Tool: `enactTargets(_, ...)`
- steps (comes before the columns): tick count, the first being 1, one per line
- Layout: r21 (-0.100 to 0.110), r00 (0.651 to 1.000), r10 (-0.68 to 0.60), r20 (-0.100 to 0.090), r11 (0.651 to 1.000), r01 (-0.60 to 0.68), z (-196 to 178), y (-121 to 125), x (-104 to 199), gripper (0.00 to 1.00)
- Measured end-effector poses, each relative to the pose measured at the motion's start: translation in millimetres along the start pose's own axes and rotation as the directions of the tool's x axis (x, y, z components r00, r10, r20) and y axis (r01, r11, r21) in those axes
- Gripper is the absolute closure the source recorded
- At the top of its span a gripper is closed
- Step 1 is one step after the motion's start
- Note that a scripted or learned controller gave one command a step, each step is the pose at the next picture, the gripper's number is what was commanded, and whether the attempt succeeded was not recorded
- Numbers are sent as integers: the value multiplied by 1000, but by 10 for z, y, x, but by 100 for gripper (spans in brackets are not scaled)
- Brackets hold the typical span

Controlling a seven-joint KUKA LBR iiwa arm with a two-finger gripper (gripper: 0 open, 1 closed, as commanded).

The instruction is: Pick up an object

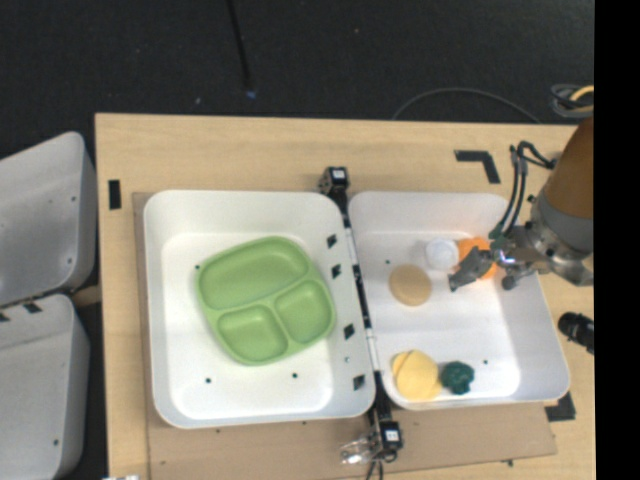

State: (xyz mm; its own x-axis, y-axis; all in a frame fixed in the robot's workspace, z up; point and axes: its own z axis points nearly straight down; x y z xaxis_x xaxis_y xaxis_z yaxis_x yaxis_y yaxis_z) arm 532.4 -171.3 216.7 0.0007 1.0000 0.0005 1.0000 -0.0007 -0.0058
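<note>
Two shallow white bins are carried side by side on the tabletop (120,158). The left bin (170,368) is occupied by a green divided tray (264,298), laid at a slant near the bin's middle.

The right bin (520,348) contains five small objects. A tan disc (410,285) is located near the bin's middle, towards the dividing wall. A white ball (440,253) is positioned just beside the disc, towards the far edge of the tabletop. An orange object (478,244) is seen next to the ball and is partly covered by the pincer, so its shape cannot be determined. A yellow object (415,374) and a dark green object (457,376) are placed just beside each other at the bin's near edge.

The arm (570,193) enters from the right edge of the tabletop. The pincer (478,268) is set low over the right bin, beside the orange object. Whether the pincer is open or closed cannot be told, and no object is visibly gripped.
</note>
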Motion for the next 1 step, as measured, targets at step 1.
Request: enactTargets(1, 0, 1000, 1, 0, 1000, -1, 628, -13, -68, 0)
